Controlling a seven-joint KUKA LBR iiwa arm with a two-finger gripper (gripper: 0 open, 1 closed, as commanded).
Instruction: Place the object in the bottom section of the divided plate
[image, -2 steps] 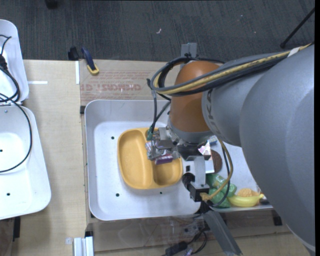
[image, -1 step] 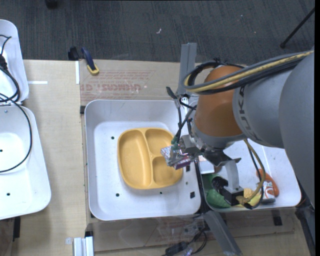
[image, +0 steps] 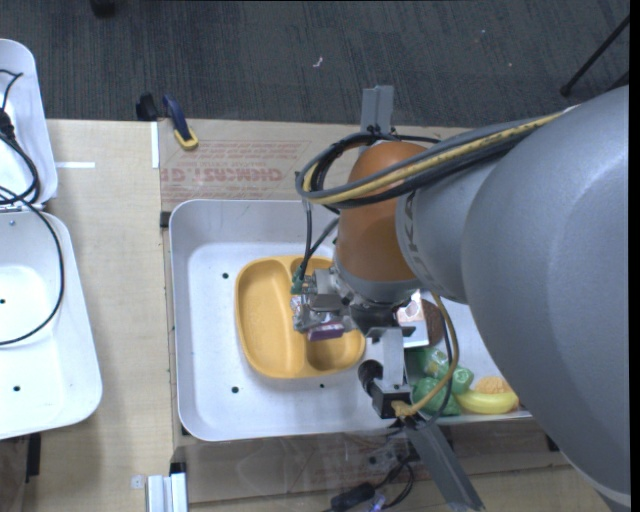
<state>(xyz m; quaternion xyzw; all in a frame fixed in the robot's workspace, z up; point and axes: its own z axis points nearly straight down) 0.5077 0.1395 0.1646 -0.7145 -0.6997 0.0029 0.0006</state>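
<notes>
Where the grey arm with its orange band (image: 375, 215) reaches in from the right, we find the two-finger gripper (image: 322, 322) low over the right-hand part of the yellow divided plastic plate (image: 268, 320), with a small purple object (image: 323, 334) showing right at its tip. We cannot tell whether that object is pinched between the fingers or simply lying on the plate beneath them, and how the gripper stands is likewise hidden from us (the wrist housing and cables crowd the spot). The plate lies inside the shallow white bin (image: 200, 330) on the right, toward its middle, with bare white floor to its left and below it. Its large oval compartment faces left, and the smaller sections sit under the gripper. Just beside the arm, in the bin's lower right corner, we see a green toy vegetable (image: 445, 385) touching a yellow toy banana (image: 490, 400). Further out, the second white bin (image: 50, 390) stands at the left with a black cable (image: 45, 250) looping over it, and a yellow and blue clamp (image: 180, 125) lies on the cardboard sheet (image: 240, 160) above the bins.
</notes>
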